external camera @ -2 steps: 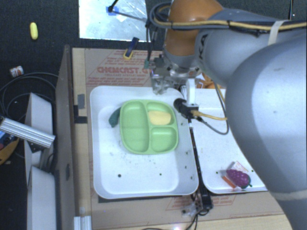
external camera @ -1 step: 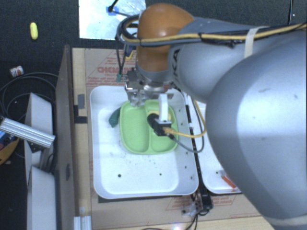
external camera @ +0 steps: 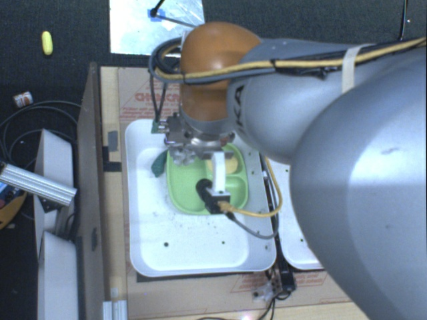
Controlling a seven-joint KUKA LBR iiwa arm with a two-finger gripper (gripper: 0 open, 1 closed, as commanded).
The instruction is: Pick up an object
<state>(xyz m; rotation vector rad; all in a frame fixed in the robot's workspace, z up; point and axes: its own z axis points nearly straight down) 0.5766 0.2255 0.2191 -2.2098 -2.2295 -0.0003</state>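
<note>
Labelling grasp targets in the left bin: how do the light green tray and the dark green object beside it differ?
The light green tray is pale lime; the dark green object is deep teal-green. The tray is much larger, spanning the bin's middle, while the dark object is a small piece at the tray's left edge. The gripper hangs over the tray and covers part of it; the dark object lies just left of it, uncovered. Both lie in the left bin.

Dish [external camera: 193,192] in left bin [external camera: 167,252], pincer [external camera: 193,153] above it, right bin [external camera: 303,259] alongside
</note>
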